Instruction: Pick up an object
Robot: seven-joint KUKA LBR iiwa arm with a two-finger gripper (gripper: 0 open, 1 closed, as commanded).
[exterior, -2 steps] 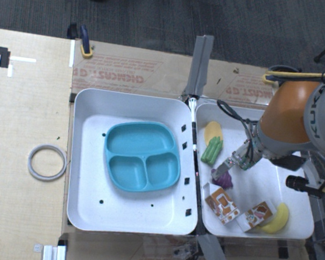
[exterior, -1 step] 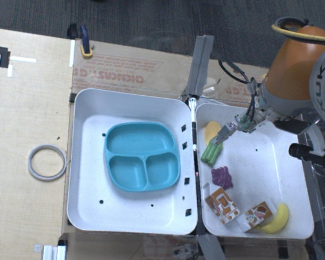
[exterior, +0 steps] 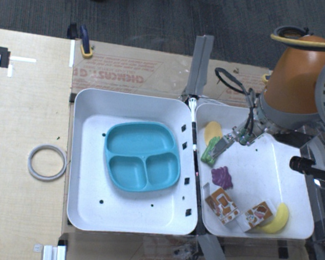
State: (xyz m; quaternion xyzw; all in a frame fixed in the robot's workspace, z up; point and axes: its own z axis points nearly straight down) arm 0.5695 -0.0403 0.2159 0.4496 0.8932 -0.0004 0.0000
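**Pincer low over the green item in the right bin**

The arm (exterior: 302, 73), grey with its orange band, comes in from the right and ends in the pincer (exterior: 226, 144), which sits low in the upper left part of the right bin (exterior: 261, 186). Whether the pincer is released or clenched cannot be told from here; its tip is small and dark against the bin floor.

To the pincer's left lies the left bin (exterior: 82, 163), and in it, well apart from the pincer, a blue divided plate (exterior: 142, 156) with three compartments.

Toward the view's bottom right from the pincer, near the right bin's lower edge, a banana (exterior: 277, 219) rests against a small brown-and-white carton (exterior: 258, 215). A second carton (exterior: 221, 205) of the same kind lies left of that, directly below the pincer in the view.

Between that carton and the pincer sits a purple lump (exterior: 222, 177). Just above and left of the pincer is a pale yellow piece (exterior: 212, 129). A green item (exterior: 210, 153) lies right at the pincer's tip, just below and left of it.
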